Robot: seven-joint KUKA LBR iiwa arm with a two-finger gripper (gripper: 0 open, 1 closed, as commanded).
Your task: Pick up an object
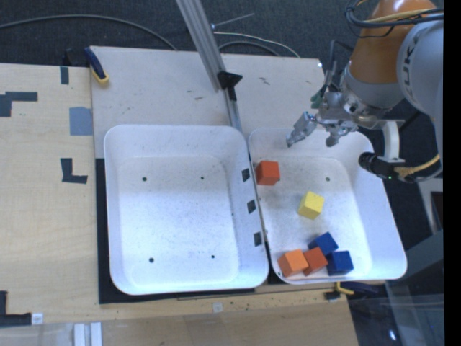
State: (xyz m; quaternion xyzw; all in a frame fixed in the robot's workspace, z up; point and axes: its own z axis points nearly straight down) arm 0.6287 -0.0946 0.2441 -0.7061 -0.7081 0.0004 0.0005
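Orange cube (268, 172) squat, slightly skewed; tool (315, 136) above, spread.

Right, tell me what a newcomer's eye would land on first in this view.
The orange-banded arm at the upper right stands out first, its pincer open above the far edge of the right bin. Next come the bright blocks in that bin: an orange cube alone near the divider, a yellow cube mid-bin, and a cluster of orange and blue blocks at the near edge.
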